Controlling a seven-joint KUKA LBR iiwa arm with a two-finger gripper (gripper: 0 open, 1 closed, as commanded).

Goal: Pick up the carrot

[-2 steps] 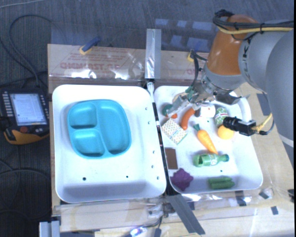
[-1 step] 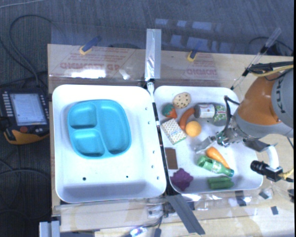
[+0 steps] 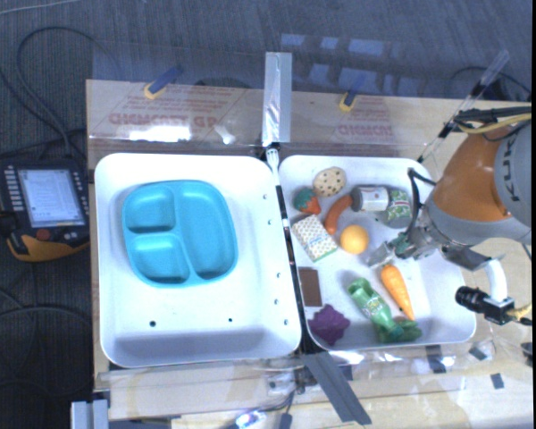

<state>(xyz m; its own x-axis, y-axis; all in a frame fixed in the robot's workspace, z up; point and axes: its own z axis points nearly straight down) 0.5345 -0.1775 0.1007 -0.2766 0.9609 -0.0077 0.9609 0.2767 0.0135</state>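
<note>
Lying in the right-hand shallow white bin [image 3: 447,315], the tapered orange plastic carrot [image 3: 395,290] points its narrow tip toward the bin's near edge, its broad end uppermost in the camera view. It is smooth, bright orange and tilted slightly, just beside the green plastic bottle [image 3: 370,300] on its left.

At the carrot's broad end sits the grey 2-finger gripper [image 3: 400,248] of the grey arm with the orange band [image 3: 469,184], reaching in from the right. Its tip is just above the carrot, close to touching, but whether the jaws are open or closed cannot be told from this angle, and nothing is clearly held between them.

Around it lie a round orange fruit [image 3: 354,239], a red-orange sausage-shaped piece [image 3: 338,210], a speckled cookie [image 3: 330,181], a purple bunch of grapes [image 3: 330,324] and a small patterned box [image 3: 314,237]. The left-hand white bin [image 3: 116,320] holds a turquoise 3-compartment plate [image 3: 179,231].
</note>
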